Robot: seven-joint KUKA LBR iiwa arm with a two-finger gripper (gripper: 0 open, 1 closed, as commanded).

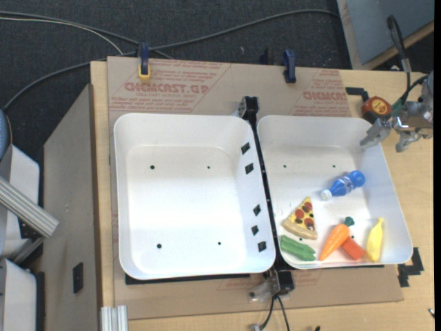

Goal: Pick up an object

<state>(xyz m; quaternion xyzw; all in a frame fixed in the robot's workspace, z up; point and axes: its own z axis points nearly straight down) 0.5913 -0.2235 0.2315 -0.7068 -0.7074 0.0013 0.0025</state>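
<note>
The gripper [383,131] hangs over the right bin's [303,133] far corner, fingers spread, holding nothing. The bottle [343,184] lies nearest, below-left of it, long axis slanting toward it.

Blue bottle [344,184]; orange carrot [335,239]; yellow banana [375,240]; white bins [131,185].

A robotics lab or test cell. Two white bins [185,195] sit side by side on a printed board [207,81] held to the worktop [413,185] by clamps [144,61] along its far edge. Loose cables [69,26] trail over dark carpet [207,12] beyond, and toy food [303,219] lies in the right bin.
</note>
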